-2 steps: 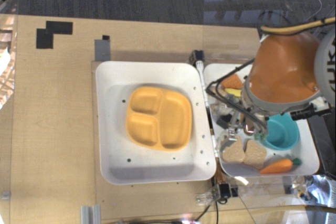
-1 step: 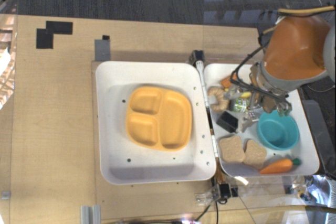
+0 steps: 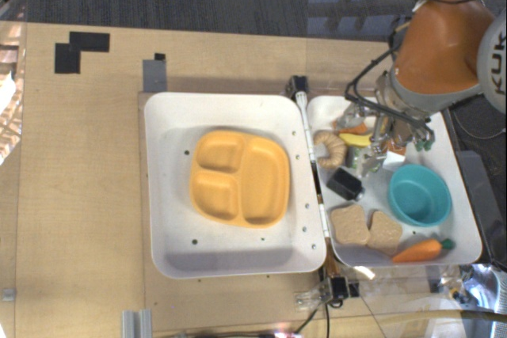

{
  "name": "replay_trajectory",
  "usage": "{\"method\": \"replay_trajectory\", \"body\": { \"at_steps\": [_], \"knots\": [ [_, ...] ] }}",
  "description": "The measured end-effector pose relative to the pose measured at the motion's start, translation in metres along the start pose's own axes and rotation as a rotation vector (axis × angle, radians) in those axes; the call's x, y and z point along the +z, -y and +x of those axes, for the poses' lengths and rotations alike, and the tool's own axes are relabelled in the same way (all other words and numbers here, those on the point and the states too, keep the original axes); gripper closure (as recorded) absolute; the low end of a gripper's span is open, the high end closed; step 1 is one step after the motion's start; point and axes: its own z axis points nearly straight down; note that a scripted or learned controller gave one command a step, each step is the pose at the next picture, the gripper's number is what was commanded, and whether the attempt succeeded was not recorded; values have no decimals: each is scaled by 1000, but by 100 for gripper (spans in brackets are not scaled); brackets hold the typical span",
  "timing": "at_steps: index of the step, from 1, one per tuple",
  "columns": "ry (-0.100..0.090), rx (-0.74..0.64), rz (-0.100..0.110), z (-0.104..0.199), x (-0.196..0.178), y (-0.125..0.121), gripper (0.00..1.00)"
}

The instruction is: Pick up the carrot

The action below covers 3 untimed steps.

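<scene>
The carrot is orange with a small green top and lies flat in the front right corner of the right bin. It rests just in front of the teal bowl and to the right of the bread slices. My gripper hangs below the orange-banded wrist over the back half of the same bin, above the yellow banana. It is well behind and to the left of the carrot, and apart from it.
The right bin also holds a croissant, a black block and two bread slices. In the left bin sits a yellow divided plate. Cables hang around the wrist.
</scene>
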Motion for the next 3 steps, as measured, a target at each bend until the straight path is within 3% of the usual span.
{"method": "replay_trajectory", "body": {
  "at_steps": [1,2,3],
  "knots": [
    [-3,-63,4,69,-23,29,0],
    [2,-506,0,68,-58,-10,0],
    [15,-497,4,64,-70,-10,100]
  ]
}}
